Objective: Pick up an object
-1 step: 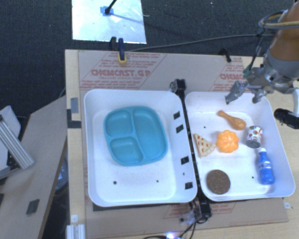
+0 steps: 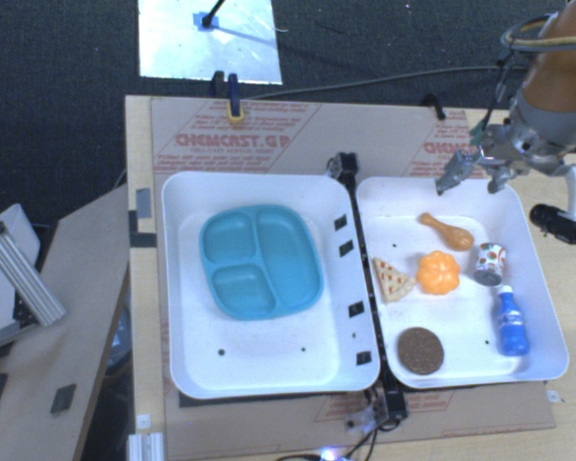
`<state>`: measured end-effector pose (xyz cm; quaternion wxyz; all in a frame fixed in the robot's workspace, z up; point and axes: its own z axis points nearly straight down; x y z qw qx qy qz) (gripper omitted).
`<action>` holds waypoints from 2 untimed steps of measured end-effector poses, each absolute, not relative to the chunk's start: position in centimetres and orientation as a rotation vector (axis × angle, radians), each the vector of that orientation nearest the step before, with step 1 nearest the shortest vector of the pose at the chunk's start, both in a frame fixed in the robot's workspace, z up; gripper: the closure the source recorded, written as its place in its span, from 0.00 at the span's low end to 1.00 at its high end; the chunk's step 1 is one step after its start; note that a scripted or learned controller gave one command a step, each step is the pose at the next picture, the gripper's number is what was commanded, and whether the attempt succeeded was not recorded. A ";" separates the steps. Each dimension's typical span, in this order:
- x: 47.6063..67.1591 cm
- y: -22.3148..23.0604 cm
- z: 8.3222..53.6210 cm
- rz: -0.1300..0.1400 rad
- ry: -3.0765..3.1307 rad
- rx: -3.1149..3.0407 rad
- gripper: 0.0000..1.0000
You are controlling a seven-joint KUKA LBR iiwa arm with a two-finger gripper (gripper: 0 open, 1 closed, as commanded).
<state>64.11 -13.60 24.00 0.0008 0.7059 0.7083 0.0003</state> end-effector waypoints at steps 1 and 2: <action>64.6 -13.0 18.1 -0.001 2.229 2.214 0.00; 64.4 -14.0 12.7 -0.002 2.223 2.221 0.00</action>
